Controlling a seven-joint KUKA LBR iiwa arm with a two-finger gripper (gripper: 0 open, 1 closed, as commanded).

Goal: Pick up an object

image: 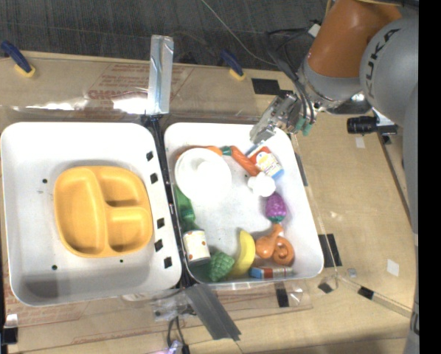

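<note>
Grey gripper (268, 127) hung over the right bin's (309, 220) far rim, above the carrot (243, 159); I couldn't tell how its jaws stood

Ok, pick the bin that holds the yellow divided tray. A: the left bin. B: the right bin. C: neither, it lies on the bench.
A: the yellow divided tray lies inside the left bin, apart from the toys crowded in the right bin.
</note>
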